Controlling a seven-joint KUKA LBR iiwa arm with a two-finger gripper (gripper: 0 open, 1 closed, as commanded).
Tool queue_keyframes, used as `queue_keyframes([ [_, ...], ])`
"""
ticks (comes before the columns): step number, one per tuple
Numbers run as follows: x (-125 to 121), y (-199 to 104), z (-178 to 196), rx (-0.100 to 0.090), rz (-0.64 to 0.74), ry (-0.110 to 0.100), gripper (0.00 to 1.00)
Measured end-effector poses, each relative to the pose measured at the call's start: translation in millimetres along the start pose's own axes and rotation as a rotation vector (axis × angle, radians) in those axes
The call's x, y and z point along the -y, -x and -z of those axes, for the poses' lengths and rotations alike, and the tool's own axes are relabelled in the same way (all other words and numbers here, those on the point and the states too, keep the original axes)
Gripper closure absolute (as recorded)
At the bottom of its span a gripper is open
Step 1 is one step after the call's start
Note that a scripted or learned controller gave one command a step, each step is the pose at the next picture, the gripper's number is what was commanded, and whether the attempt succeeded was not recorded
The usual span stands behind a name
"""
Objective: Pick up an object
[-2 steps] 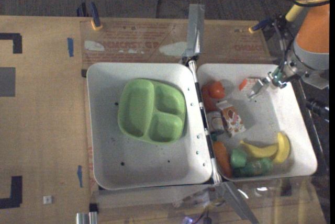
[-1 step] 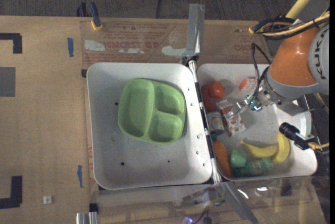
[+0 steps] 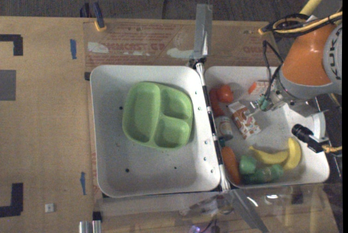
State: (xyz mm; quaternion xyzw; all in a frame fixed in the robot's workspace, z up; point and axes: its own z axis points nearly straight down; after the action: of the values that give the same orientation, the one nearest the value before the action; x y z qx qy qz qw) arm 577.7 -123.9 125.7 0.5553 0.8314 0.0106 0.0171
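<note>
Arm over the right bin, toys underneath

The gripper (image 3: pixel 265 102) hovers just beside the small carton (image 3: pixel 244 120) in the right bin (image 3: pixel 315 172); whether it is open or closed, I cannot tell. Green tray (image 3: pixel 158 115) sits in the left bin (image 3: pixel 109 161).

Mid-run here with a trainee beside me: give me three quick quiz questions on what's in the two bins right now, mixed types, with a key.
1. True or false: the green divided plate lies in the left bin.
2. Which lies nearest the gripper? A) banana B) small carton C) carrot
3. Fill in: the tomato sits in the ___ bin.

Key: 1 true; 2 B; 3 right.
</note>
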Motion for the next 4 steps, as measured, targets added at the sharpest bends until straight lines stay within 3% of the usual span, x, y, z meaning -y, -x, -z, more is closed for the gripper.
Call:
queue_keyframes([
  [1,0,1,0,0.001,-0.001,-0.001,0.0],
  [2,-54,-30,147,-0.013,-0.057,-0.034,0.0],
  [3,-6,-29,80,-0.019,0.133,-0.034,0.0],
  [4,57,-34,-34,-0.015,0.254,-0.026,0.0],
])
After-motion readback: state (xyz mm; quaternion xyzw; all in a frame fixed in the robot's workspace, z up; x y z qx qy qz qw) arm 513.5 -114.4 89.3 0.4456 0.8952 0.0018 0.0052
